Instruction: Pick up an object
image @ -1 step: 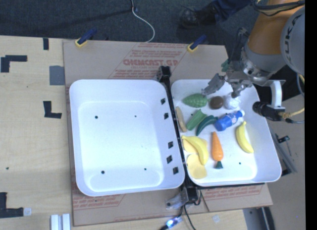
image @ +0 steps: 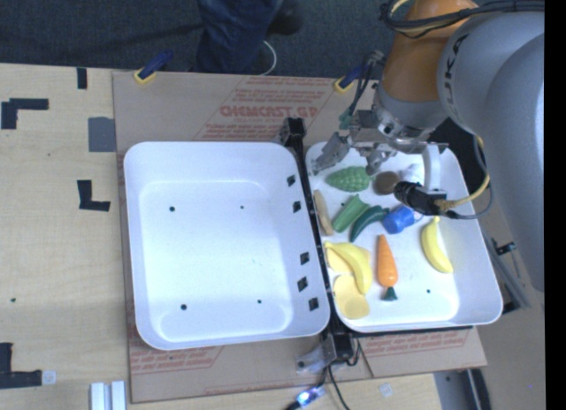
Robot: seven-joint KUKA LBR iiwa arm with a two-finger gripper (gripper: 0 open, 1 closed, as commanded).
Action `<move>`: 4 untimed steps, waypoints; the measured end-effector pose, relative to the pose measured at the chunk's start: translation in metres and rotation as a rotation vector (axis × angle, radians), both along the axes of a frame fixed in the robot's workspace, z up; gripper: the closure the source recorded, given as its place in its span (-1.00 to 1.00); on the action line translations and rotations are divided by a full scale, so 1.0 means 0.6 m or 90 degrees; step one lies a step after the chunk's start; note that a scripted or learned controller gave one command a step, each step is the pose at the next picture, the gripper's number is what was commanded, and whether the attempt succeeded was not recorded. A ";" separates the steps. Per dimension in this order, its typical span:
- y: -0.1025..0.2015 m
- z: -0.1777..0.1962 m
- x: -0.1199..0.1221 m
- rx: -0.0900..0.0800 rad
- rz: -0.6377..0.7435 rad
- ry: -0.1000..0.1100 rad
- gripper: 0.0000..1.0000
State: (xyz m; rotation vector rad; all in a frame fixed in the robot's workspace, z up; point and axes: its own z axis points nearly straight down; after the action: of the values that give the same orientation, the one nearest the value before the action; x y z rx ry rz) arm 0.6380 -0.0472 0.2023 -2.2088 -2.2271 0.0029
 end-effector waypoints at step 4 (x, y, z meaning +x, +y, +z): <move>0.047 0.494 -0.118 -0.001 -0.004 -0.009 1.00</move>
State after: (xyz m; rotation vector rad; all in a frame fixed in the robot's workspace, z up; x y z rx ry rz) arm 0.5673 -0.0189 0.4988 -2.2234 -2.2288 -0.0104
